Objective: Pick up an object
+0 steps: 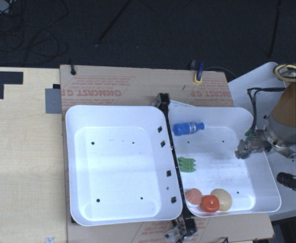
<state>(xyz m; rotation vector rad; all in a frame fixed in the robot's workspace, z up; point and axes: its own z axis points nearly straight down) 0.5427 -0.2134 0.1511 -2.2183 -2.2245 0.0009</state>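
Observation:
In the right bin (239, 119) a blue bottle (188, 128) lies on its side near the far wall. A small green object (186, 164) rests by the divider. At the near edge sit a pink piece (193, 196), a red round one (210, 203) and a tan round one (222, 199), touching each other. My gripper (244, 151) hangs at the bin's right side, above its floor, well apart from all of these. No object shows between its tips.
The left bin (117, 211) lies beside the right one, with a black divider (171, 156) and clips between them. Cardboard (112, 87) lies under both bins. A blue and yellow clamp (199, 72) stands at the far cardboard edge. Cables (254, 100) loop near the arm.

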